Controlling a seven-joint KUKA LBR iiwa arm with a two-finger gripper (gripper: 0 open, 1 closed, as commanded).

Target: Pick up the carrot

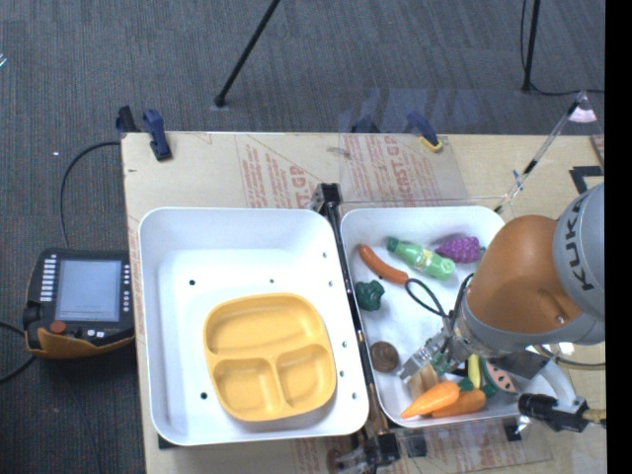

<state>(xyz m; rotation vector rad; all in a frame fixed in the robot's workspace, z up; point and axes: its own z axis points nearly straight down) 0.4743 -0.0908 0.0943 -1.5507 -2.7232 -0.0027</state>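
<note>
Carrot [432,399] just below pincer [432,356]

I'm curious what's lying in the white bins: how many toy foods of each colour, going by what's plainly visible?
Orange, carrots and sausage: 3
Green, bottle and broccoli: 2
Purple, grapes: 1
Brown, round disc: 1
Yellow, divided plate: 1
Total: 8; more lies hidden under the arm.
</note>
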